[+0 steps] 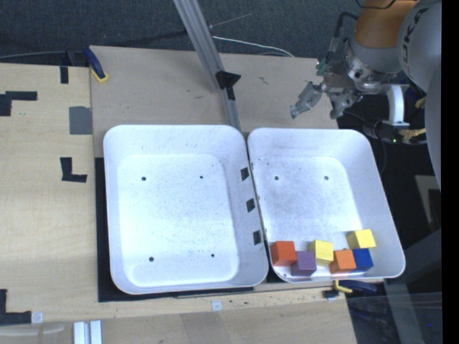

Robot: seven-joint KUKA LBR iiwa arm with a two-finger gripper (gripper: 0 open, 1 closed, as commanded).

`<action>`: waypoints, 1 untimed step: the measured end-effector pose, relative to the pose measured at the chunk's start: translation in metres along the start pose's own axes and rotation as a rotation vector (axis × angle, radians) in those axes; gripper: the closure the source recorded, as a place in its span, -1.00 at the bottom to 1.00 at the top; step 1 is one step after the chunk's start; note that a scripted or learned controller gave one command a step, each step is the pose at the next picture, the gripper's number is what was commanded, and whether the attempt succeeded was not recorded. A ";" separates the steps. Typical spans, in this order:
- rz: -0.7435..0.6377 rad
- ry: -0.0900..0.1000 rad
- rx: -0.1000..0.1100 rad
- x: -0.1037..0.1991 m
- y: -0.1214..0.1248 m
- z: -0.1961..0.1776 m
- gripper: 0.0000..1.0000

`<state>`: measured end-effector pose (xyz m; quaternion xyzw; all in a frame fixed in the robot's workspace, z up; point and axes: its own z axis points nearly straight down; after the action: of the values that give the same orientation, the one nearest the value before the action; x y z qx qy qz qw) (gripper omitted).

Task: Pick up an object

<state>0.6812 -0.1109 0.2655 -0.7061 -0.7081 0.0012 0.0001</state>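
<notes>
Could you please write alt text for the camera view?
The claw hangs open above the bench beyond the right bin, holding nothing. Six small blocks cluster along that bin's near edge; the left bin sits beside it.

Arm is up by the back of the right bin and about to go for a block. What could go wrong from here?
1. The blocks sit packed together along the near wall of the right bin; fingers may have no room beside one block and could nudge its neighbours.
2. The yellow block and blue block lie near the bin's corner, so a descent there might clip the rim.
3. The gripper is above the bin's far rim, well away from the cluster.
</notes>
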 end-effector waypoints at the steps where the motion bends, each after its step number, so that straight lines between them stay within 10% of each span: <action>1: 0.001 0.000 0.001 0.009 0.000 0.009 -1.00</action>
<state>0.6813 -0.1023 0.2561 -0.7064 -0.7078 0.0014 0.0003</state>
